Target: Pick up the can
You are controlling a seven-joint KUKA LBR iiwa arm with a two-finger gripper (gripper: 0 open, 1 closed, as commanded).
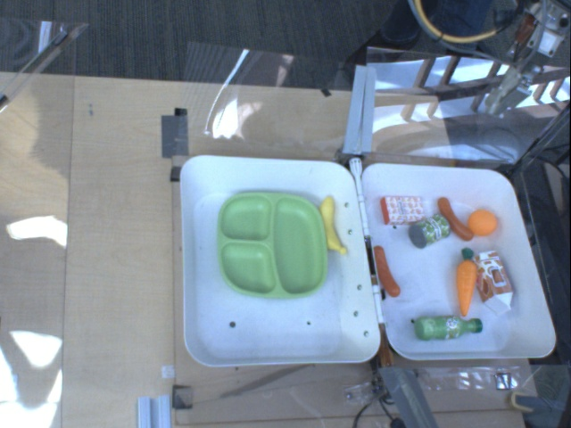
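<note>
Pincer [535, 25] top right, grip unclear — can [429, 232] in right bin [526, 328]; green tray [272, 244] in left bin [205, 328].

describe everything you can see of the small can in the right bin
The small can with a green label and grey metal end lies on its side in the upper middle of the right white bin, its grey end facing lower left. It looks like a short metal cylinder, too small for reading the label. It sits just below the red and white packet, and its right end lies close against the reddish-brown sausage; actual contact cannot be told.
</note>
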